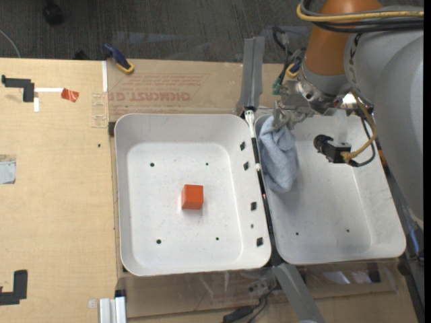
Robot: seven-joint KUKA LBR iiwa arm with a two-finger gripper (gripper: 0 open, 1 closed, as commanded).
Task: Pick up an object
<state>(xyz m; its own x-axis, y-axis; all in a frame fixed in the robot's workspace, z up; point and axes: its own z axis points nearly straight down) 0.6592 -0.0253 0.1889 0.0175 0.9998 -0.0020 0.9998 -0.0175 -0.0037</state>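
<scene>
The gripper (288, 118) looks pinched onto the top of the pale blue cloth (279, 157), which hangs over the right bin's (350, 244) left wall. I'd lift straight up, slowly, so it doesn't snag the rim or slip out.

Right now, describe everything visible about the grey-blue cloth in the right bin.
The cloth is a soft, crumpled, pale grey-blue rag, bunched into a long drooping lump. It lies at the left wall of the right bin, near the back corner, beside the divider between the bins. Its upper end rises toward the gripper, which sits right above it; whether it is gripped cannot be told.
</scene>
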